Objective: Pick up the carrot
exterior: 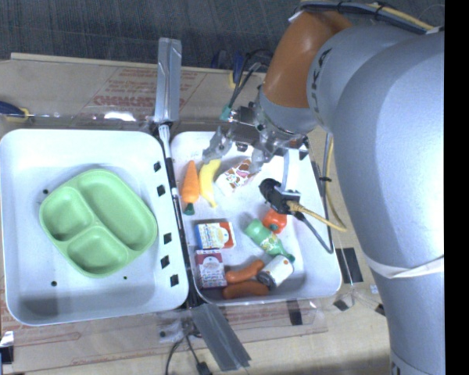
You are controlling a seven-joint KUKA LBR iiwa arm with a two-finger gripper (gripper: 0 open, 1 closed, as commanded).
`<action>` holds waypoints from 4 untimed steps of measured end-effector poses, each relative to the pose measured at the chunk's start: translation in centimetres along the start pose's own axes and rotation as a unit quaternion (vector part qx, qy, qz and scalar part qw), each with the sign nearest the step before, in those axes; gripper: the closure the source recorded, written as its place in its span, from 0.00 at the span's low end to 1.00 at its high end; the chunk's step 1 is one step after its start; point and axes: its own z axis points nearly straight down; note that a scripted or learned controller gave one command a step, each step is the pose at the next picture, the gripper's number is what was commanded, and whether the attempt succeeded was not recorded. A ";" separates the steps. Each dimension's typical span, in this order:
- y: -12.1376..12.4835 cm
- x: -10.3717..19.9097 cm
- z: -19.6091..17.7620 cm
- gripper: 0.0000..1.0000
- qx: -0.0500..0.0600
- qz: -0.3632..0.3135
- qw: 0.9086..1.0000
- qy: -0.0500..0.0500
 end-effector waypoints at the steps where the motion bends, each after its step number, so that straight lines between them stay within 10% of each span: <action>1: -4.1 2.9 2.9 0.00 0.002 -0.045 0.999 0.000; 2: 1.2 -2.9 9.2 0.00 0.000 -0.116 0.993 0.000; 3: 2.1 -2.7 5.4 0.00 0.000 -0.170 0.985 -0.001; 4: -2.7 2.3 2.8 0.00 0.001 -0.232 0.973 0.000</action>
